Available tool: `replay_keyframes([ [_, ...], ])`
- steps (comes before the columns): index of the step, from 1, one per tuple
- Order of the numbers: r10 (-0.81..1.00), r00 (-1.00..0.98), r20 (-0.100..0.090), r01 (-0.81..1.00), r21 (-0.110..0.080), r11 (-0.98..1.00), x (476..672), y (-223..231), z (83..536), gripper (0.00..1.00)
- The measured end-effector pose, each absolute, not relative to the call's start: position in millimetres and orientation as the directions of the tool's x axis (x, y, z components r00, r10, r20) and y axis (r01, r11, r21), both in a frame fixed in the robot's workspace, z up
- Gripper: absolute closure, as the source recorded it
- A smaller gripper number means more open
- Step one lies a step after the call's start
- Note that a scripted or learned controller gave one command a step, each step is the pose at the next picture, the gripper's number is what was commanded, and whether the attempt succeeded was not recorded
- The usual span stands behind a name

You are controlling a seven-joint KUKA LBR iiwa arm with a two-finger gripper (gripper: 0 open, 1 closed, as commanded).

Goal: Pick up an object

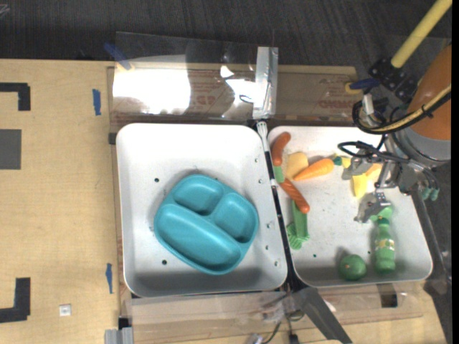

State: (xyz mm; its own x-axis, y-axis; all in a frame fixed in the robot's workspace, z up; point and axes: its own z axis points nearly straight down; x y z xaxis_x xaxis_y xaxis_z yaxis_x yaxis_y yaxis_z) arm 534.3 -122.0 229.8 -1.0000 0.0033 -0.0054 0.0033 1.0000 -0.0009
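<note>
In the right part of the frame, the grey arm with its orange band (437, 106) reaches down into the right shallow white bin (323, 260), and its metal two-finger gripper (371, 210) hangs low over the bin floor, just above the green plastic bottle with a yellow label (384, 244). If this claw is wide or narrow I cannot tell, because the view from above blurs its tip, and no object is seen between its parts, so I judge that the pick is not yet done: nothing is lifted, and the closing and the raising are left. The bottle lies at the lower right of this bin, and it is the nearest candidate to be picked; just to its left lies a small round green toy fruit (351, 266). Further up in the same bin there are an orange toy carrot (314, 169), a yellow block-shaped toy (363, 180), a red toy sausage (279, 144) and a long green toy vegetable (297, 228) near the wall between the bins. The left white bin (136, 156) holds a teal plastic plate with three compartments (206, 222). The label on the bottle is too small to read, and the faint print on the cardboard (315, 95) behind the bins is not legible either.
</note>
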Motion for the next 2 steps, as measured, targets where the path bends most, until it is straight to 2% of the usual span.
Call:
replay_keyframes([
  [1,0.011,-1.0,-0.015,0.011,-0.002,1.0,540.8,-105.6,90.1,0.0],
  [2,-0.099,-0.995,-0.015,-0.099,-0.003,0.995,633.1,-101.2,90.6,0.0],
])
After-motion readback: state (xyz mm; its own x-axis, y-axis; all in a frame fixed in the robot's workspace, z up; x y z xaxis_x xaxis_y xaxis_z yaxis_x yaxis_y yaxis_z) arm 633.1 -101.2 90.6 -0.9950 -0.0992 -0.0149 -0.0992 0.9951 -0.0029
